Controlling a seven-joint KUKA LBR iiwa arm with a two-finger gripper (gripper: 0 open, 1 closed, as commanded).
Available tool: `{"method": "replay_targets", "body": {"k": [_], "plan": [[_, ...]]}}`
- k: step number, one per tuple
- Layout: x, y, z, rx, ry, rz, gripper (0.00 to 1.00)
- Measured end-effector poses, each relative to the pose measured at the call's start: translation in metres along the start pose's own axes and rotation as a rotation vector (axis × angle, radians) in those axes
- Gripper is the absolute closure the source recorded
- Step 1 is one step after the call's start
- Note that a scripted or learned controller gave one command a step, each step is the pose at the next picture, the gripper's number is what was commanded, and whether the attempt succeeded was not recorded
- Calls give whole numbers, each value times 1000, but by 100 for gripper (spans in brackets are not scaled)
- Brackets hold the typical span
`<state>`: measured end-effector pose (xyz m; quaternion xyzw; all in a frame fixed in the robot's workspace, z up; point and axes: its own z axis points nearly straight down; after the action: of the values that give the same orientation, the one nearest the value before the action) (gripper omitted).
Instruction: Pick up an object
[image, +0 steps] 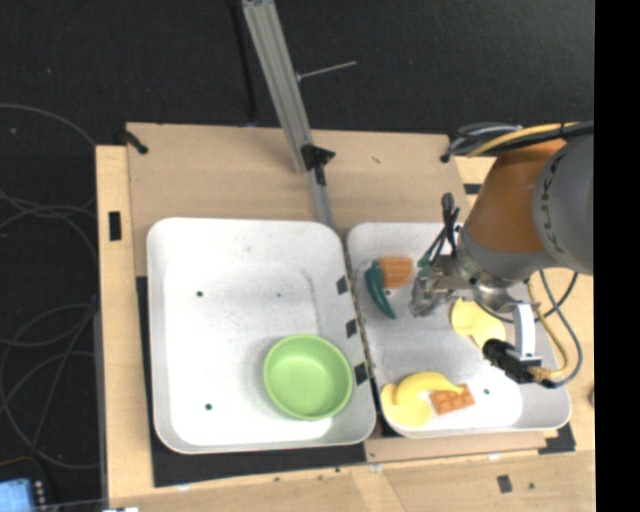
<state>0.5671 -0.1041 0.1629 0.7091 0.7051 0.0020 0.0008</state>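
Teal tool (380, 289) just left of hand (425, 297)

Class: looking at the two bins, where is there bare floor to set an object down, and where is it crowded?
The left bin has the most bare floor, above and left of the green bowl. The right bin is crowded: the gripper hangs over its middle, between the teal and orange piece and the yellow items. A small bare patch lies between those.

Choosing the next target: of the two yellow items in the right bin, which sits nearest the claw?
The pale yellow piece just right of the claw, partly under the arm. The other, the yellow object bearing an orange waffle piece, lies at the bin's front edge.
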Motion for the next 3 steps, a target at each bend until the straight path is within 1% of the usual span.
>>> {"method": "replay_targets", "body": {"k": [1,2,3], "plan": [[-3,3,-43,-2,-2,-8,100],[-4,4,-60,2,-1,-8,100],[43,19,-53,2,-1,-12,100]]}}
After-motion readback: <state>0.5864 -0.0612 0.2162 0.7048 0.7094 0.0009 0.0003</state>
